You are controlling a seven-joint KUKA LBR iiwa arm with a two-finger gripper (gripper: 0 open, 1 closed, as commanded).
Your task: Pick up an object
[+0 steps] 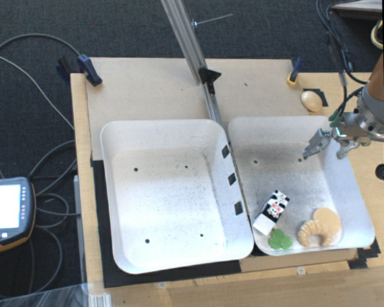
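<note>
You are looking down on two bins sitting side by side on the bench [146, 88]. In the right bin [344, 188], three things are clustering at the near edge: a small box [272, 212] lying furthest left, a leaf-shaped piece [280, 240] just nearer, a croissant-shaped toy [319, 228] lying right of both. The gripper [330, 143] is hanging over that bin's far right side, well apart from them. The left bin [117, 184] is lying beside it.

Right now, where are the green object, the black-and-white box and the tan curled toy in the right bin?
green object [280, 240], camera view, middle of its leafy top.
black-and-white box [274, 208], camera view, centre of its patterned face.
tan curled toy [319, 227], camera view, middle of its ridged body.
</note>
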